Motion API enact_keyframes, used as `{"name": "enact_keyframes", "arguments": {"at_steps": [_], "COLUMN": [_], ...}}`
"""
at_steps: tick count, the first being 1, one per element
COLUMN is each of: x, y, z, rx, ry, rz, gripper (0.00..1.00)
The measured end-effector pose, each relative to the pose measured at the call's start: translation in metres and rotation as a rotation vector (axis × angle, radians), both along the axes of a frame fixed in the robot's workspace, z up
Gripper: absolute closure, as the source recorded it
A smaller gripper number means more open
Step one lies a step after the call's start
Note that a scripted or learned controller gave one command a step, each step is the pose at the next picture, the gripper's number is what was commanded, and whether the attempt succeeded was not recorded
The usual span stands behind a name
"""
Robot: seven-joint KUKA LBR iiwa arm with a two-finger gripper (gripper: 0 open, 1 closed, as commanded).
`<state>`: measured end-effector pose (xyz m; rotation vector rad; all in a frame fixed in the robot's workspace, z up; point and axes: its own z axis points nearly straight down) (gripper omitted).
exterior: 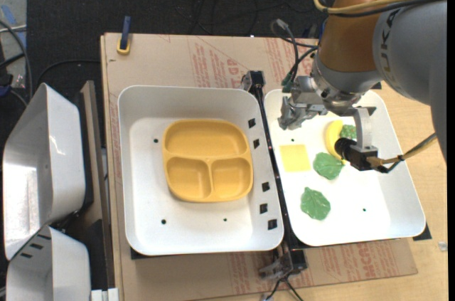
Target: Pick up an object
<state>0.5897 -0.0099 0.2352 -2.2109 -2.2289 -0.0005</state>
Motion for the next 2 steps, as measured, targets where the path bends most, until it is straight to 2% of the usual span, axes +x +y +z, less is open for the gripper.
{"name": "enact_keyframes", "arguments": {"at_steps": [2], "x": [-0.064], "y": [0.099], "z": [0.0], "rx": [0.0], "ry": [0.002], "rz": [0.0], "gripper": [1.0]}}
